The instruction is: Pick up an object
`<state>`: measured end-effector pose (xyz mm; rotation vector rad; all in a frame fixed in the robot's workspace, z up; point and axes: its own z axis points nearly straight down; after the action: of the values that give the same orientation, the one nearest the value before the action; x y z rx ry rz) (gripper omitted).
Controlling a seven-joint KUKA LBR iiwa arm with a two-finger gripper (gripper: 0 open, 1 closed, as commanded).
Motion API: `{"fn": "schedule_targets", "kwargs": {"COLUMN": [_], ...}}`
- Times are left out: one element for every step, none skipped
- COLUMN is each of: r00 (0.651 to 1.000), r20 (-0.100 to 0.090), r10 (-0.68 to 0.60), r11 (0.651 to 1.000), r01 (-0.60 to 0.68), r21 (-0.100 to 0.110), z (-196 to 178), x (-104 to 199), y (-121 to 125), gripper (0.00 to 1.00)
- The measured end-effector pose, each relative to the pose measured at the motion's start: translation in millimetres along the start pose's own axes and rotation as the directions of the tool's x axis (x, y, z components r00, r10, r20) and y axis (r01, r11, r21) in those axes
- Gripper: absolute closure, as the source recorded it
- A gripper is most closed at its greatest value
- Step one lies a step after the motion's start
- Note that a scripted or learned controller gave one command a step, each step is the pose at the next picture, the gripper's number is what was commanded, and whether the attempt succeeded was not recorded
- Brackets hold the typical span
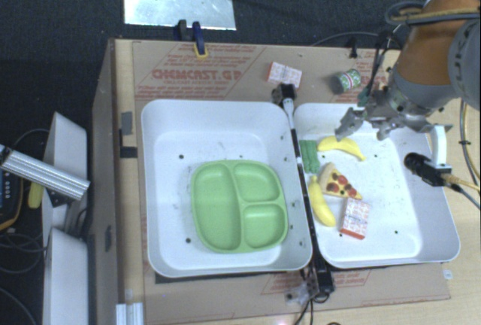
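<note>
We saw the pincer [366, 123] hanging over the far end of the right bin [432, 244], its two fingers spread apart with nothing between them. One fingertip sat toward the bin's divider, the other toward the arm's side.

The nearest thing was a banana [342, 146], lying just below and a little to the divider side of the pincer. Its long axis ran roughly across the bin, tilting slightly down toward the arm's side, so it lay close to parallel with the line between the fingertips. We judged that the pincer would need to turn at the wrist before it could close across the banana's narrow width.

Farther from the pincer, toward the near rim, lay a pizza slice [340, 184], a second banana [322, 207], and a small packet [355, 218]. A green block [309, 156] rested against the divider.
</note>
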<state>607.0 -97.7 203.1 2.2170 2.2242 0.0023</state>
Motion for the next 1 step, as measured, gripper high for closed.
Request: {"fn": "schedule_targets", "kwargs": {"r00": [1.000], "r20": [0.001], "r10": [0.002], "r11": [1.000], "r01": [-0.002], "r21": [0.002], "z": [49.3], "x": [-24.1], "y": [-36.3], "gripper": [0.00]}}
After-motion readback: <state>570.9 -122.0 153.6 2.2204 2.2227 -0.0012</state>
